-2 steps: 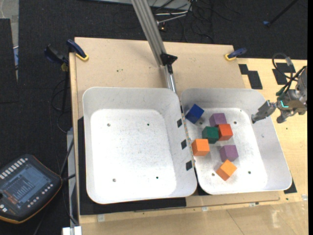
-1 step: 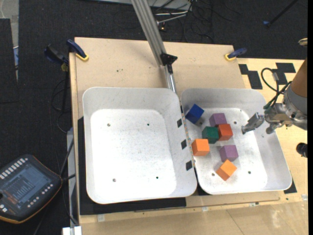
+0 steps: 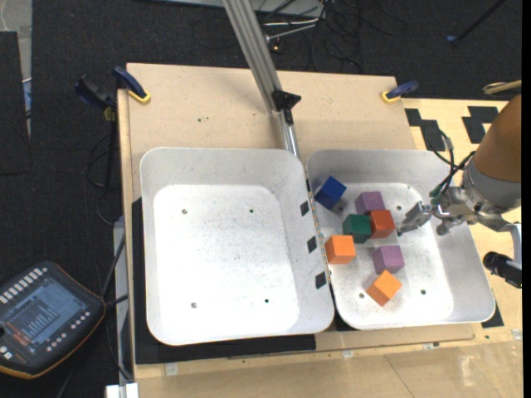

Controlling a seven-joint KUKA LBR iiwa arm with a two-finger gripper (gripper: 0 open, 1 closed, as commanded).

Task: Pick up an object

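Grey gripper (image 3: 412, 216) low over right bin (image 3: 465, 305), just beside red cube (image 3: 382, 222) (nearest of the cluster), finger spread impossible to tell, nothing visibly held

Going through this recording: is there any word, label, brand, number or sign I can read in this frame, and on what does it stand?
None can be read.
Handheld pendant at lower left: its screen shows rows of text, too small and blurred to read.
Black and white pattern on the bench, right of the right bin: square marks, no letters.
Blocks, for example the blue block: no visible print.
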